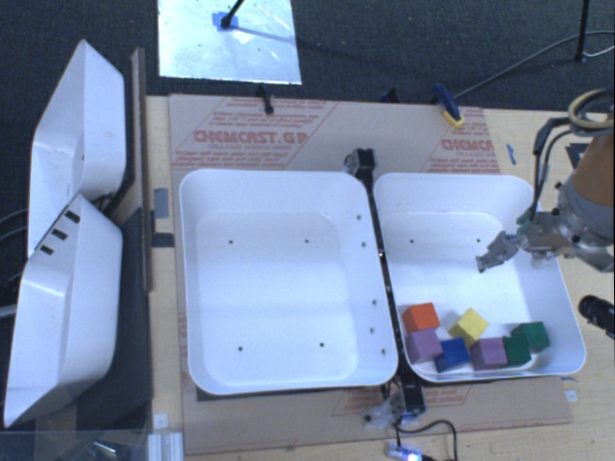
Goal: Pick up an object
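Note:
Several small blocks lie at the near end of the right bin (pixel 423 224): an orange block (pixel 420 316), a yellow block (pixel 471 325), a blue block (pixel 453 353), two purple blocks (pixel 489 352) and a green block (pixel 527 340). My gripper (pixel 498 252) hangs over the right side of that bin, above and behind the blocks, reaching in from the right. Nothing shows between its fingers.
The left bin (pixel 279 277) sits beside the right one, with a black divider strip (pixel 382 257) between them. Both rest on a cardboard sheet (pixel 250 133). Two stacked white bins (pixel 67 238) lean at the far left. A blue clamp (pixel 447 104) lies behind.

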You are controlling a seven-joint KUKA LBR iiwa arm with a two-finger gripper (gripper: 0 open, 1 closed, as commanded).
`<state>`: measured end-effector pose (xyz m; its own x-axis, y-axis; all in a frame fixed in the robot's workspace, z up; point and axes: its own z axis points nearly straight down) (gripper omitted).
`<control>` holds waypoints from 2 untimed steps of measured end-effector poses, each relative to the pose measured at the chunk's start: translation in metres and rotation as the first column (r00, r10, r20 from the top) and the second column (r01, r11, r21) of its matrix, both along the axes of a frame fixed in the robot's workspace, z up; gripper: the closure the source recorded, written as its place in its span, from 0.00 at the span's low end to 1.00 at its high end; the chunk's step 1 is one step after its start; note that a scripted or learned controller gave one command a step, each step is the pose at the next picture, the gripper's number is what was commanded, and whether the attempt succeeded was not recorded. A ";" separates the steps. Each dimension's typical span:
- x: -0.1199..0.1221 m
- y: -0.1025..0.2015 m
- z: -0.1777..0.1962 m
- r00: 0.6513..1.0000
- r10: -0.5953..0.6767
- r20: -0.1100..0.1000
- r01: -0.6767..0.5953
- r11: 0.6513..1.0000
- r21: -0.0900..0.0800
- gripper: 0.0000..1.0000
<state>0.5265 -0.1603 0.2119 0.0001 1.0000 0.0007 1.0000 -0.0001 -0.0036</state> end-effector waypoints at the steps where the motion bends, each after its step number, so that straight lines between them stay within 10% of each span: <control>1: 0.001 0.000 0.002 1.000 0.001 0.004 -0.001 1.000 -0.001 0.00; 2: -0.002 0.003 -0.040 1.000 0.000 0.001 0.000 1.000 0.000 0.00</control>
<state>0.5244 -0.1571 0.1716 -0.0003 1.0000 0.0005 1.0000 0.0003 -0.0023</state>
